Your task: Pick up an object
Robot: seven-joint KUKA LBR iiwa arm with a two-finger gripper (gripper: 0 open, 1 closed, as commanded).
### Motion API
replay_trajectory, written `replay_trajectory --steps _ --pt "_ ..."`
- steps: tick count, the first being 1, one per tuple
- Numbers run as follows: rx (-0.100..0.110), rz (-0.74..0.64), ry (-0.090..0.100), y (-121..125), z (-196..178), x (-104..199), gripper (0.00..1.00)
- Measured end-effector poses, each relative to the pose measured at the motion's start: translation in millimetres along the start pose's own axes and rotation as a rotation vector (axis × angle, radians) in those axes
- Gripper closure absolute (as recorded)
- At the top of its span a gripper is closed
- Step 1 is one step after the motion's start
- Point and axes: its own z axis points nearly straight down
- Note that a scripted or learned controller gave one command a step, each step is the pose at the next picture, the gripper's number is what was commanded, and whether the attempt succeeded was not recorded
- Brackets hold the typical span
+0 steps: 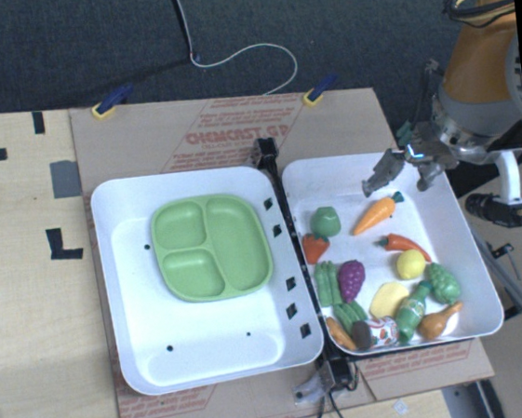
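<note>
Toy vegetables (384,306) crowd the right bin (468,255); claw (400,171) released above the carrot (374,216).

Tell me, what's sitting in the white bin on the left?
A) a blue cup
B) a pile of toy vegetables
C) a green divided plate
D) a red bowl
C: the left bin holds a green divided plate with three compartments, while the toy vegetables lie in the right bin.

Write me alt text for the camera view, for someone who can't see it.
A gripper hovers open over the far end of the right bin, which holds toy vegetables, nearest a carrot. The left bin holds a green divided plate.
</note>
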Motion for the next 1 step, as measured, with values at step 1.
replay_trajectory --steps 1 --pt "-0.011 -0.009 0.002 -26.4 -99.5 73.6 0.00"
